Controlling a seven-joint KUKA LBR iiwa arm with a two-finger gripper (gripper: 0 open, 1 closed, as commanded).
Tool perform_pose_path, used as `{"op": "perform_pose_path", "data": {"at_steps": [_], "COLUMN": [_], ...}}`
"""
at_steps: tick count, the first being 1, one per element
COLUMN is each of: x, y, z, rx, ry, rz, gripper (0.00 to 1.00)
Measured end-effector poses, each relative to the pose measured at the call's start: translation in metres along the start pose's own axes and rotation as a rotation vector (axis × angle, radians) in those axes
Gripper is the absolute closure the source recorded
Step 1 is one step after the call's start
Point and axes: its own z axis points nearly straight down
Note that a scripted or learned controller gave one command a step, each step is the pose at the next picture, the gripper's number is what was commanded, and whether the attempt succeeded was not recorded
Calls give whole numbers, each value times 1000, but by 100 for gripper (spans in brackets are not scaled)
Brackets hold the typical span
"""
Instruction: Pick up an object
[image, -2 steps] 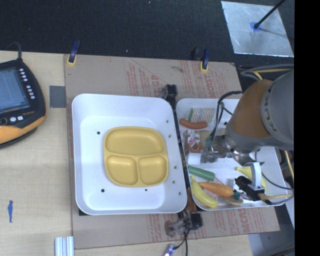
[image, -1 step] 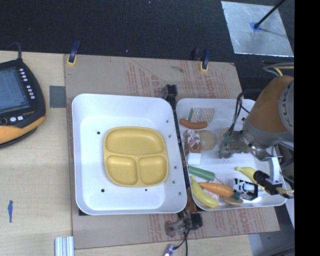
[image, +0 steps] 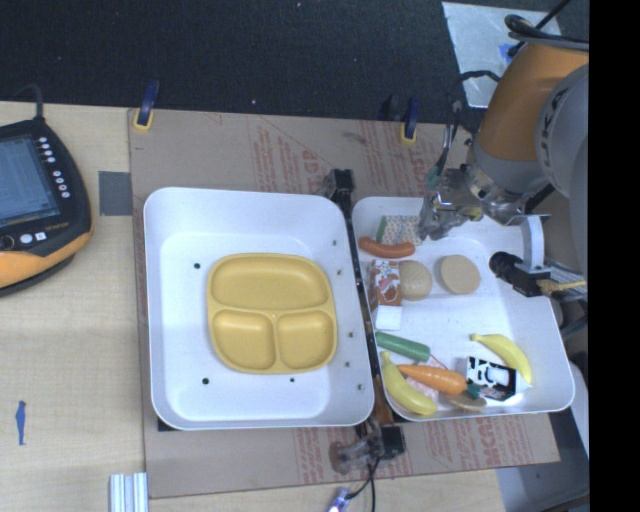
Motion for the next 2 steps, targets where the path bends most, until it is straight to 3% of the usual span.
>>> {"op": "perform_pose_path", "data": {"at_steps": [1,2], "x": [-1,-7], "y": [-1,28], "z": [1,96], "rx": [2,-5], "ry": [0,-1], "rz": [1,-1], "gripper": [0,0]}}
